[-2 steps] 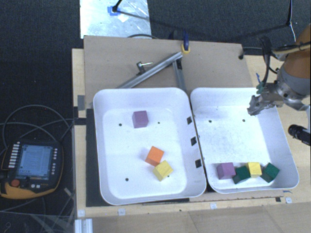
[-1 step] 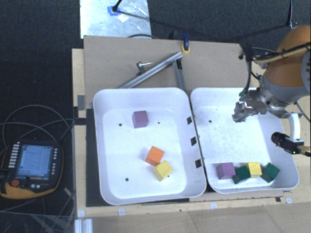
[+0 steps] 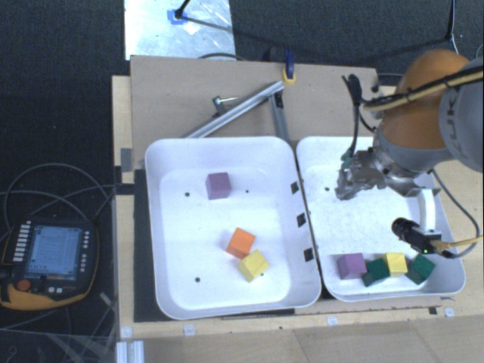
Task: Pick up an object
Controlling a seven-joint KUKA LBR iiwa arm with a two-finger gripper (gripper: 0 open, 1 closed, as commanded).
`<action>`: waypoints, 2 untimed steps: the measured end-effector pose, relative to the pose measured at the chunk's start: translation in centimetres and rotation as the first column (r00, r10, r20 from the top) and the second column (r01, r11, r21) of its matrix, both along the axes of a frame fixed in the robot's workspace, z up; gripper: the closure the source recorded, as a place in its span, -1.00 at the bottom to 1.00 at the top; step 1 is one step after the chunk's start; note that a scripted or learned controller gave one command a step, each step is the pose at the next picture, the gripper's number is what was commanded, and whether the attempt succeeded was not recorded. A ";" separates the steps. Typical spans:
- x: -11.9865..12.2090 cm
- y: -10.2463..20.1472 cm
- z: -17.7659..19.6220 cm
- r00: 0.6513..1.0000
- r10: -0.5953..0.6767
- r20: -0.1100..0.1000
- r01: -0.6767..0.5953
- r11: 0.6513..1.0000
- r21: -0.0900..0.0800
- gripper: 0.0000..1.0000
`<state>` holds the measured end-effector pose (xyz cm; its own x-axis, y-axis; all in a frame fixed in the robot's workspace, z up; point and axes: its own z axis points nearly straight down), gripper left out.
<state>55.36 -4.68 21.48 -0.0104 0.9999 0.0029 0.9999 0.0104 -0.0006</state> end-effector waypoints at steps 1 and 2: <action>-0.6 4.7 0.9 1.000 0.001 0.002 -0.001 1.000 0.000 1.00; -1.6 9.7 1.8 1.000 0.001 0.002 -0.001 1.000 0.000 1.00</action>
